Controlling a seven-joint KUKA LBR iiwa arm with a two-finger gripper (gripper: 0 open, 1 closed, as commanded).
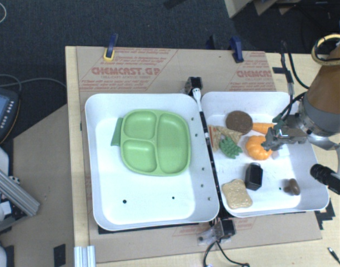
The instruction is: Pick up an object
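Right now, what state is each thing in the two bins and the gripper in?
Green divided plate: flat in the left bin, compartments bare.
Brown round patty: lying in the right bin.
Orange fruit: resting by the gripper, not visibly held.
Green toy: lying by the patty.
Black block: lying free.
Tan bread slice: flat.
Small brown object: lying apart.
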